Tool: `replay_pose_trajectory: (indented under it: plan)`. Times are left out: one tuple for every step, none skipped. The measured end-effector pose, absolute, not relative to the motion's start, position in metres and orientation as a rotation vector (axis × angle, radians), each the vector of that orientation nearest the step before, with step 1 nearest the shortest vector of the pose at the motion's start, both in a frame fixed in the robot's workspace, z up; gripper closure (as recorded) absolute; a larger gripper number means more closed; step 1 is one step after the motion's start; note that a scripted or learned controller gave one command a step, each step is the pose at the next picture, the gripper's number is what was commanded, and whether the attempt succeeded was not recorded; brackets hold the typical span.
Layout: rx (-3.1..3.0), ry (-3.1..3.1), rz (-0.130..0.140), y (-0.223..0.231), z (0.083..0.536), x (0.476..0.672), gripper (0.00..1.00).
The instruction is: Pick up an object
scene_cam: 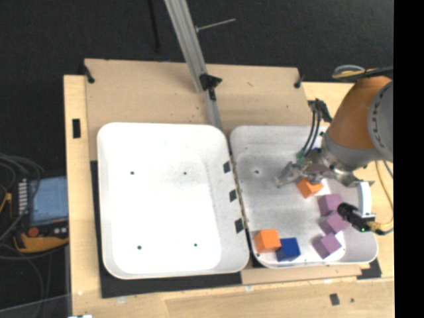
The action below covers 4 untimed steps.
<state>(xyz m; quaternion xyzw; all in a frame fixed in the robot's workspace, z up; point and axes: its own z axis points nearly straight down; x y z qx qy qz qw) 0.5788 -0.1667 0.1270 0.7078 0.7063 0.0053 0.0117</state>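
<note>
One blue block point(288, 249), two orange, three purple; hand's point(299, 172) grip cannot be told.

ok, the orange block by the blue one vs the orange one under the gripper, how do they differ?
The orange block at the front lies in full view by the right bin's near rim, touching the blue block. The orange piece under the gripper sits further back, mid-bin, partly covered by the gripper, and shows less of its surface. The front one stands clear of the arm; the other is right at it. Both are orange and lie in the right bin.
</note>
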Motion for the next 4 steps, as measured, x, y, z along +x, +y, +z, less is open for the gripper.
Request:
replay_pose_trajectory:
  plan:
    - [2.211, 2.192, 0.020, -0.168, 0.136, 0.580, 1.00]
    - [2.228, 2.206, 0.005, -0.177, 0.193, 0.574, 1.00]
    - [2.211, 2.222, 0.006, -0.178, 0.248, 0.575, 1.00]
    - [2.213, 2.227, 0.002, -0.119, 0.241, 0.567, 1.00]
